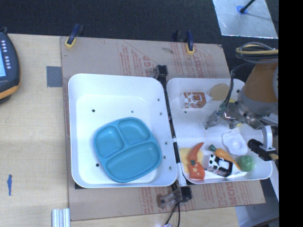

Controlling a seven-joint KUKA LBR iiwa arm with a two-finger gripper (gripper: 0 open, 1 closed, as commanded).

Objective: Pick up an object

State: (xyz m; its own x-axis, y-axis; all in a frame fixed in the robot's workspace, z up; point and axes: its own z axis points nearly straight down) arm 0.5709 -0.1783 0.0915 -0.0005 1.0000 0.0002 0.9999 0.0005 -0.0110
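The end effector (214,120) is seen in the right bin (176,90), extending toward nine o'clock from the grey wrist; its metallic fingers taper to a tip above the bare white floor of the bin, and whether they are spread or closed cannot be told, since nothing is visibly held between them. The arm (259,86), grey with an orange band, enters at three o'clock.

At twelve o'clock from the end effector, a small white packet with a red-brown print (193,100) is lying flat, and a round tan disc (219,91) is placed at one o'clock, near the bin's far wall. At five o'clock, a white crumpled item (234,143) is found just beside the wrist. Along the bin's near edge, at six o'clock, a cluster of objects is gathered: a red-orange pepper-shaped toy (195,162), a black-and-white patterned item (217,164), an orange piece (222,153) and a green ball-like object (246,162); these are lying close together, some touching.

At nine o'clock, the left bin (80,86) is occupied by a blue divided plate (127,148) with three compartments. Both bins are resting on a cardboard sheet (137,56) clamped to the wooden table (28,126). A handheld control pendant (7,63) is lying at the table's far ten o'clock edge.
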